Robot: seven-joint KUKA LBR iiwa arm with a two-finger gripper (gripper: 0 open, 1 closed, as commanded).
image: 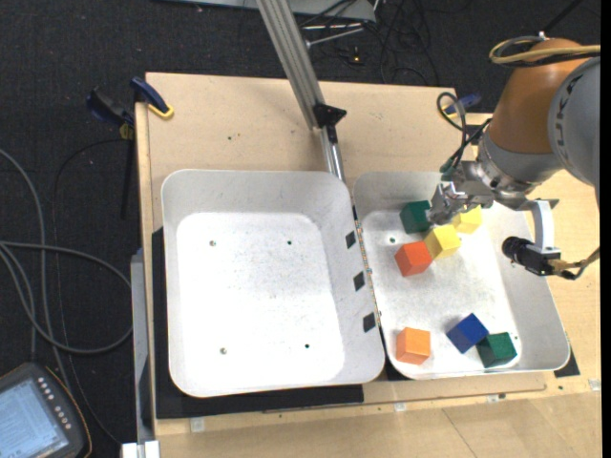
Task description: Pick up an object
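Bench item: grey KUKA arm with orange band (535, 103), entering from the right of the frame. Its two-finger gripper (446, 205) sat low over the upper part of the right-hand shallow white bin (535, 299); whether it was wide, narrow or holding anything could not be told.

Contents of that bin, upper cluster: dark green cube (414, 217) just left of the gripper; yellow cube (443, 241) just below it; second yellow cube (469, 220) to its right; red-orange cube (412, 257) lower left, close to the first yellow cube.

Lower row: orange cube (412, 344), blue cube (467, 332), second green cube (496, 349), the last two touching.

Left-hand shallow white bin (191, 256): large, at frame centre-left.

Handling note, as judgement: the cluster was crowded, so a clean pick would need the descent centred on one cube, likeliest the nearer yellow or dark green, straddling opposite faces without catching a neighbour.
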